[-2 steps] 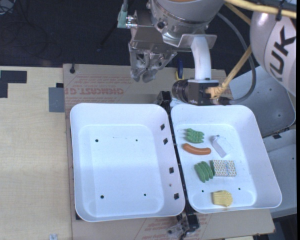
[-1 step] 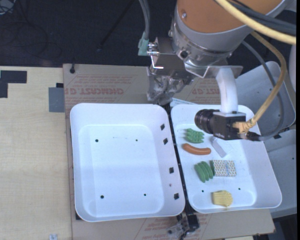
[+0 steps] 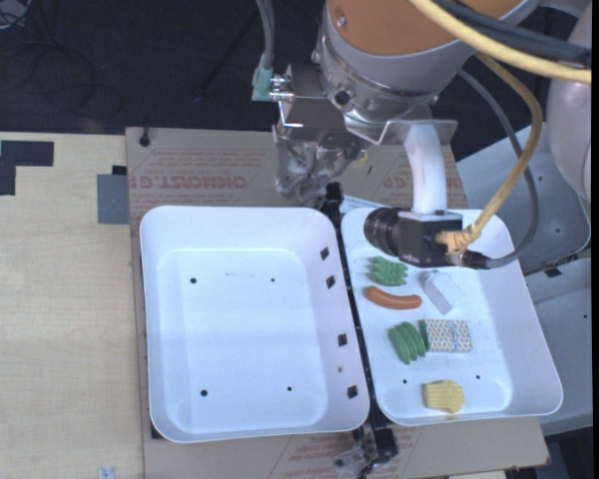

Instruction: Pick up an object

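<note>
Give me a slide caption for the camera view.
Arm's hand above the bins' far edge; small toy foods in the right bin.

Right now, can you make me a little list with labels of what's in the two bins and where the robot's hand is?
left bin: nothing seen in it
right bin: toy food and small pieces
sausage: orange, near the divider
green toys: one above the sausage, one below it
speckled block: beside the lower green toy
yellow toy: nearest the front rim
gripper: above the bins' back edge, fingers unclear
</note>
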Controlling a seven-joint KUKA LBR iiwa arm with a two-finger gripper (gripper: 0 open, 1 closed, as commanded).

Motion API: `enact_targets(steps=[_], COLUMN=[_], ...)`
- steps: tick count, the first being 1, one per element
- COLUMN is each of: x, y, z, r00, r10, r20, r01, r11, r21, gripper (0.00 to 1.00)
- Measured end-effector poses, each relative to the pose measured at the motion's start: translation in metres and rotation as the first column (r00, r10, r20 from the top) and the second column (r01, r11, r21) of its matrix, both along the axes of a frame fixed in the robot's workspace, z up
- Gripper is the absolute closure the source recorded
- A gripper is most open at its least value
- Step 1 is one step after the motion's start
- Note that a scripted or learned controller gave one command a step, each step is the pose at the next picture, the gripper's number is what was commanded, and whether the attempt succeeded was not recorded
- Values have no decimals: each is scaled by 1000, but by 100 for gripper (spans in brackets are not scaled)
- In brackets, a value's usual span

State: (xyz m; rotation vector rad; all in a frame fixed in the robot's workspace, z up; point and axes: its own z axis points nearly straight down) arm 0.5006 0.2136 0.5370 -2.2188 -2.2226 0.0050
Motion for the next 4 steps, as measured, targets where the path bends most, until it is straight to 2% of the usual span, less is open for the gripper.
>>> enact_targets(steps=[1, 2, 3, 4], x=[2, -4, 25, -27], y=[-16, -100, -119, -137], z=[0, 1, -70, -102], r00=[1000, 1000, 1000, 1000], r10=[-2, -10, -5, -3], r20=[-2, -2, -7, -6], r01=[2, 10, 5, 3], r11=[1000, 1000, 1000, 1000], r21=[0, -1, -2, 0], gripper=[100, 100, 100, 100])
